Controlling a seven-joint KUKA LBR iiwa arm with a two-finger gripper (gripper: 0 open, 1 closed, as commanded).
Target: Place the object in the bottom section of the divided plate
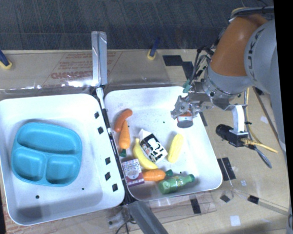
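The blue divided plate (pixel 46 152) lies in the left bin (pixel 11 202), with one long section at the far side and two smaller ones at the near side. My gripper (pixel 185 116) hangs over the far right part of the right bin (pixel 208 177), close to its right wall. A small red-orange object (pixel 186 118) shows between its fingertips, with a dark shadow just below it. The gripper is far to the right of the plate, with the bin divider between them.
The right bin holds two carrots (pixel 122 127), a banana (pixel 142 157), a small black-and-white carton (pixel 153 145), a yellow piece (pixel 175 147), a red box (pixel 132 171), an orange piece (pixel 154 176) and a green bottle (pixel 176 182). Black clips line the divider (pixel 108 158).
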